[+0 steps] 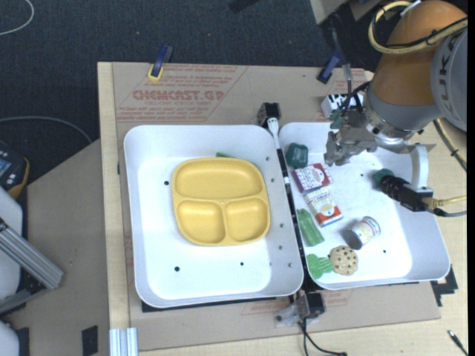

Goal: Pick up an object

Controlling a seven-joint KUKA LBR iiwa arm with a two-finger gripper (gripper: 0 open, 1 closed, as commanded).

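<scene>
A yellow divided tray (220, 200) sits in a white bin (148, 258). The other white bin (415, 262) holds a red-and-white carton (318, 193), a green piece (309, 227) and a speckled tan cookie (344, 259).

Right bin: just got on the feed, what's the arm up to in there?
The arm's end effector is over the back of the right bin, near a red-and-white carton and a small green item. Nothing shows between its fingers. A can, a cookie and green pieces lie nearer the front. The left bin holds a yellow tray.

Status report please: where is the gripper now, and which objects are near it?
Gripper low over right bin, nothing seen held. Red-white carton and dark green piece close beside. Yellow tray in left bin.
</scene>
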